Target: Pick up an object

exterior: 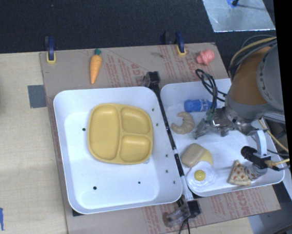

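From the camera above the bench, the gripper [205, 127] sits low inside the right bin [277, 179], its dark metal tip reaching toward the bin's middle. The view is too coarse there to tell whether it is open or closed, and nothing can be made out in its grasp. Its tip lies just beside the croissant [182, 122], on that toy's right, possibly touching it, though this cannot be settled. The arm [252, 87] comes in from the right edge, its grey body and orange band bulking over the bin's upper right corner, with black cables looping above the wrist.

The croissant is a pale tan crescent lying flat near the bin's left wall, its long axis running roughly up and down the frame with the horns curving toward the right. A blue bottle [196, 105] lies on its side just above it, long axis left to right. Below are a beige bread piece [193, 154], a fried egg [200, 176] at the lower left corner, and a pizza slice [239, 173] near the lower right.

The left bin [73, 163] carries a yellow divided plate [120, 132]. On the brown board beyond the bins lie a toy carrot [95, 66] and a pink toy [205, 56].
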Robot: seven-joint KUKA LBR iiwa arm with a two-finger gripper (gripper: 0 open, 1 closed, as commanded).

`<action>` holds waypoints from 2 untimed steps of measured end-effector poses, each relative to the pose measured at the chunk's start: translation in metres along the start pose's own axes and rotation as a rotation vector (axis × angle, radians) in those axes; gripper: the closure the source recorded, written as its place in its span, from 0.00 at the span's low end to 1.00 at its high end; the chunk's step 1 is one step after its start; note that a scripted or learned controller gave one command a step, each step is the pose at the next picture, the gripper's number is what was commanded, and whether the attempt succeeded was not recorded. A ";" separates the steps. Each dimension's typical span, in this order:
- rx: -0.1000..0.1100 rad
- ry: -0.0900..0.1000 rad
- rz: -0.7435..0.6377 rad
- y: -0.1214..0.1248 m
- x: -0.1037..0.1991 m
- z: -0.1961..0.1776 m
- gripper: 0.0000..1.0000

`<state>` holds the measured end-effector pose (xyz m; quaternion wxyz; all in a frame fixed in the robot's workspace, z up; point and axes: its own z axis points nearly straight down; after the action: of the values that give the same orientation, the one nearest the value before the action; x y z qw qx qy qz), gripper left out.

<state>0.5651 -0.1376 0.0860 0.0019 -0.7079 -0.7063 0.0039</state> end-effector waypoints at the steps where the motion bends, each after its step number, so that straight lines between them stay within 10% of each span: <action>1: -0.008 0.001 -0.010 0.077 -0.016 -0.007 0.00; 2: 0.016 0.008 -0.008 0.087 -0.047 -0.003 0.00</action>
<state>0.6519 -0.1850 0.0888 0.0106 -0.7052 -0.7089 0.0066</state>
